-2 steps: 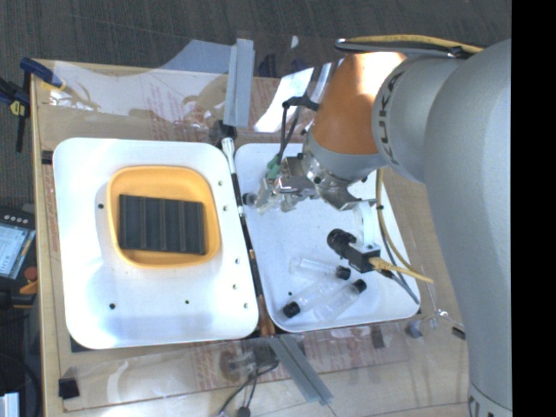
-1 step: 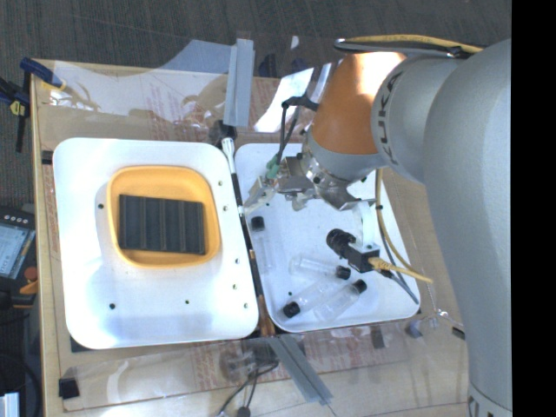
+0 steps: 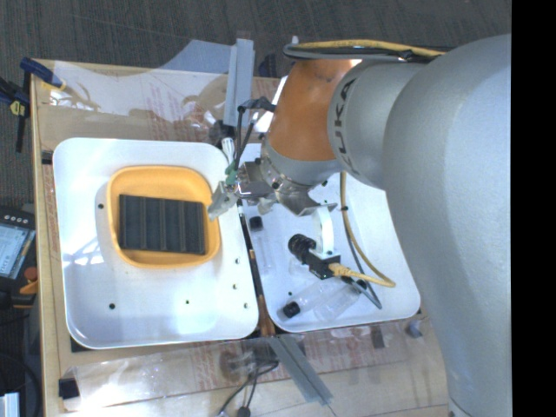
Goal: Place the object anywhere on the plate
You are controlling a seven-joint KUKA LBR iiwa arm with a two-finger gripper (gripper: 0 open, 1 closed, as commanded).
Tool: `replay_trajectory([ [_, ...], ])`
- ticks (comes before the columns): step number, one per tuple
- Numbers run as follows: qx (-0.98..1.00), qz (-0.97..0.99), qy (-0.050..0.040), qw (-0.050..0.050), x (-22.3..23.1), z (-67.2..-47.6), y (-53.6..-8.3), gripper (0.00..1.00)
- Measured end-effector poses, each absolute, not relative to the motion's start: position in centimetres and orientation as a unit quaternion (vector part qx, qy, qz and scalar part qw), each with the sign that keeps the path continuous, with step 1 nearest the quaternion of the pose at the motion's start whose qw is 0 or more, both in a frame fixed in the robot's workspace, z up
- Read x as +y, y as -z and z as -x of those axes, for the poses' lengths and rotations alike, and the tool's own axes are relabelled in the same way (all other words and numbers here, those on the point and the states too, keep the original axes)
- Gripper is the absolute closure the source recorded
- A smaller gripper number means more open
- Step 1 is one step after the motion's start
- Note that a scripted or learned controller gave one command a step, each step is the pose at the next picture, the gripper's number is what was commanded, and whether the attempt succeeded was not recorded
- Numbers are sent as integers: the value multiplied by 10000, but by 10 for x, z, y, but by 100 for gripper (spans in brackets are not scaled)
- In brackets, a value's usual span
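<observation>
A yellow plate (image 3: 161,181) lies in the left white bin (image 3: 130,320). On the plate rests a flat black ridged object (image 3: 165,224), covering most of its middle. My gripper (image 3: 218,202) hangs at the plate's right rim, just beside the black object's right end. The grey and orange arm reaches in from the right and hides the upper part of the right bin (image 3: 391,298).
In the right bin lie a small black piece (image 3: 254,222) near its left wall, another small black piece (image 3: 291,307) near the front, and a clear plastic item (image 3: 334,300). A grey post (image 3: 240,76) stands behind the bins.
</observation>
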State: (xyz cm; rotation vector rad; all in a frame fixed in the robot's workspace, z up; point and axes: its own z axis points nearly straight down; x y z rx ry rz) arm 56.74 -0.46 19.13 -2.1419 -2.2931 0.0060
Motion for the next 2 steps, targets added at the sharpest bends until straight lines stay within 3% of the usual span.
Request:
replay_trajectory([
  [1, -7383, 6744, -15, 17, 21, -575, -202, 0],
  [2, -7344, 6787, -25, 22, 58, -562, -191, 0],
])
